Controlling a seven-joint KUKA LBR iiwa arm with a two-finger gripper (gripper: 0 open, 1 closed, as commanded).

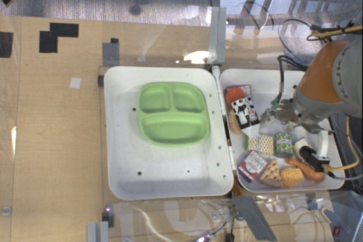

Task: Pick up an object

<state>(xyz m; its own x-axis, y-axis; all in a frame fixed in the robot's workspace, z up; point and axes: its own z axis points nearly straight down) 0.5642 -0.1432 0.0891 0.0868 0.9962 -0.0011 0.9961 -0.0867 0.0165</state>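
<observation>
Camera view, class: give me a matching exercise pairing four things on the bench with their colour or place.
Things:
1. divided plate
2. cow toy
3. carrot
4. left bin

Descriptions:
A. orange, near the right bin's front right corner
B. white, holding the plate
C. green, three compartments
D. black and white, upper part of the right bin

Pairs: 1-C, 2-D, 3-A, 4-B
</observation>
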